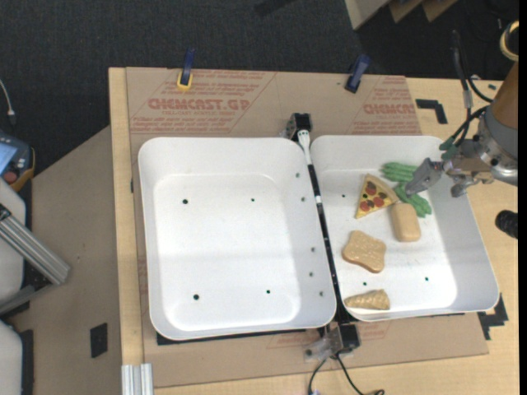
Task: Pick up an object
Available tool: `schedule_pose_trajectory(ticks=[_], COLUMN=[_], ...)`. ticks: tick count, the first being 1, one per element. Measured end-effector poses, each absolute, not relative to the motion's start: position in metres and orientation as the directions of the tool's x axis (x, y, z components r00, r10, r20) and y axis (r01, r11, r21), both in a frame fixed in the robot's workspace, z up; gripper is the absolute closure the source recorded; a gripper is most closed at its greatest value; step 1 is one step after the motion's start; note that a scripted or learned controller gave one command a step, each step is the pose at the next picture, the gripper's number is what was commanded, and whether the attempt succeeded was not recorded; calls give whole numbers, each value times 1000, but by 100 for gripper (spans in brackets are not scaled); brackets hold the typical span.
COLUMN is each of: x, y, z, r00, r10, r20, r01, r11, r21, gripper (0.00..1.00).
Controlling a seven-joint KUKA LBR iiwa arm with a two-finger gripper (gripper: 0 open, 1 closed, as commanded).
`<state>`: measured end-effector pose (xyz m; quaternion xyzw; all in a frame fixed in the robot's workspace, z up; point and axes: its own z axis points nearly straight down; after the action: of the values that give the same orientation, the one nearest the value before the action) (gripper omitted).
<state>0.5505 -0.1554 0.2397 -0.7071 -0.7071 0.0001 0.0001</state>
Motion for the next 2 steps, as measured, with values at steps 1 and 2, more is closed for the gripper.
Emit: schedule_pose_trajectory(ticks=[1,2], x=[513,487], y=[-125,-69], z=[90,264], r00=[1,-7], r10=[1000,1000], r20=[6,1], r01=[1000,1000], r11=[-1,7], r21=[-13,15], gripper=[0,0])
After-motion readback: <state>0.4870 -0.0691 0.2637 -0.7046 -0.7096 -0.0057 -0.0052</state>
